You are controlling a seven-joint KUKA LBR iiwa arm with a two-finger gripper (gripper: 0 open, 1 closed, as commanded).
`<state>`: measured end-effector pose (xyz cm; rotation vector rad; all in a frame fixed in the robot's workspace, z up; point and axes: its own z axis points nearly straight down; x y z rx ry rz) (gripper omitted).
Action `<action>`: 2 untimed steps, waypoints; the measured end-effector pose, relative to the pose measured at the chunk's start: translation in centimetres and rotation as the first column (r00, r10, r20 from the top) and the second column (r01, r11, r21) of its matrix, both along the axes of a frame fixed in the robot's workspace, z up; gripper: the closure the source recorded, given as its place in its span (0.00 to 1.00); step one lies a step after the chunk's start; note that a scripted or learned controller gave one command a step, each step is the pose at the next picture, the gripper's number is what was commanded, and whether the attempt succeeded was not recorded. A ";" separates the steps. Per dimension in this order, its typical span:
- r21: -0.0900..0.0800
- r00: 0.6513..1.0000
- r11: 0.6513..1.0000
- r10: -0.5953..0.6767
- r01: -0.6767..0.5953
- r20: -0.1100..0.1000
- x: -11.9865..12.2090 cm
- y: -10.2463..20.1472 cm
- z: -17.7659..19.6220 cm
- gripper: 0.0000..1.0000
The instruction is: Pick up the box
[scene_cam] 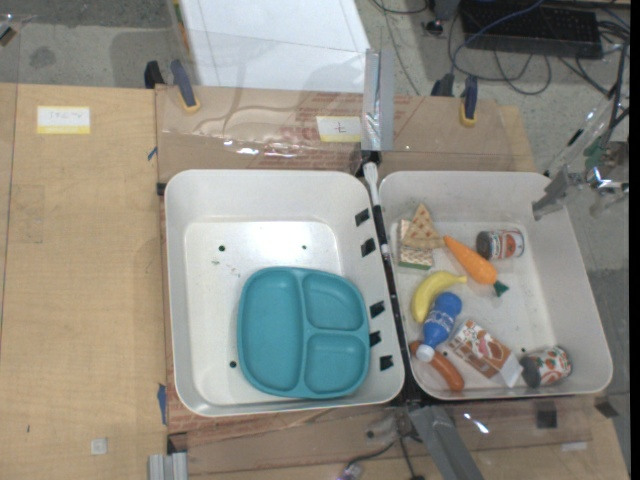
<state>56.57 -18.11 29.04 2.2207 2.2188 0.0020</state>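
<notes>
The box (479, 350) is a small carton with red and brown print and a white end. It lies flat and slanted near the front of the right bin (590, 318). A blue bottle with a white cap (439, 322) touches its left side, and an orange sausage (447, 368) lies just in front of that. My gripper (556, 196) shows as a thin grey metal shape over the bin's back right corner, well away from the box and above the rim.
The right bin also holds a sandwich wedge (418, 236), a carrot (472, 260), a banana (433, 290), an upright-label can (500, 244) and a second can (546, 366) right of the box. A teal divided plate (302, 331) lies in the left bin (200, 268).
</notes>
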 end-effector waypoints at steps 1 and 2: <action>0.001 0.998 0.998 0.065 -0.065 -0.003 3.7 3.7 -3.8 0.00; -0.004 0.975 0.975 0.220 -0.220 0.013 9.3 8.8 -17.5 0.00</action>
